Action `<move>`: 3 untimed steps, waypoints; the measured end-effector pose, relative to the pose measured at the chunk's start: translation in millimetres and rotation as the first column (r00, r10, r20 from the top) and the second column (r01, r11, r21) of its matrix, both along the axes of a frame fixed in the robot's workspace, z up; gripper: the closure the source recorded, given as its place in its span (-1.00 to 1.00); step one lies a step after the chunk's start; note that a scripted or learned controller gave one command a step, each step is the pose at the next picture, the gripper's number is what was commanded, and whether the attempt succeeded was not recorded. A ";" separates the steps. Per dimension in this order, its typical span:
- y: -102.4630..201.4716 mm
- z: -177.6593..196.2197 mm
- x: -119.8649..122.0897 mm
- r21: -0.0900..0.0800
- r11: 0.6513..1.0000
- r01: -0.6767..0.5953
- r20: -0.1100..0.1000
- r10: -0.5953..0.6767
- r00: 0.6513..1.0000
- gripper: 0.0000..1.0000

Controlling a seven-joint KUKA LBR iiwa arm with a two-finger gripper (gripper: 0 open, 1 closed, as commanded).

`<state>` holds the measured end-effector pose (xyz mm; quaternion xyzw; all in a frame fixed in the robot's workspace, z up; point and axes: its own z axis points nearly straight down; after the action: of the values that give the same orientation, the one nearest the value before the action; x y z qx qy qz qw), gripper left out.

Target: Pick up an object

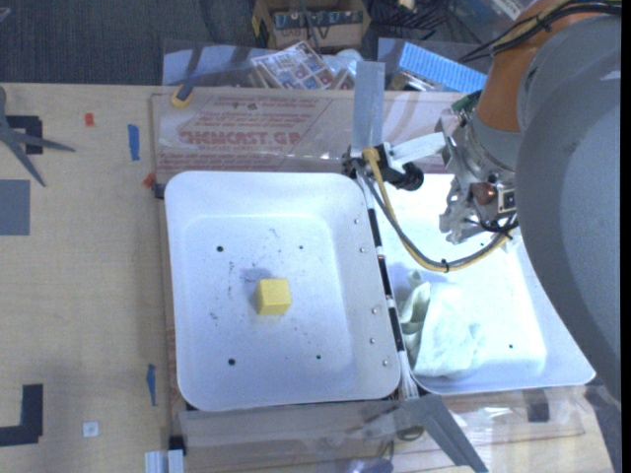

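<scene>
A small yellow cube (273, 296) lies near the middle of the left white bin (197, 205). A crumpled white and pale green cloth (444, 328) rests in the front of the right bin (523, 363). My gripper (461, 227) hangs over the back part of the right bin, above and behind the cloth, well to the right of the cube. Nothing is visible between its tips. The big grey arm with its orange band (503, 87) covers the right side of that bin.
A divider rail (380, 264) with a yellow and black cable (414, 249) looping over it separates the bins. Cardboard and clear plastic sheeting (256, 126) lie behind the left bin. Wooden bench surface (79, 264) extends to the left.
</scene>
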<state>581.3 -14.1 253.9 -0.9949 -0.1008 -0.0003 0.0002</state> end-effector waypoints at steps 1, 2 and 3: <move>2.6 20.6 -83.4 0.001 1.000 -0.003 -0.005 0.003 1.000 1.00; 3.0 30.1 -83.0 0.001 1.000 -0.005 -0.006 0.005 1.000 1.00; 64.4 88.2 -38.8 0.000 0.986 -0.166 0.001 0.166 0.986 1.00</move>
<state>542.6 50.3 342.1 -0.9830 -0.1836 -0.0008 0.0001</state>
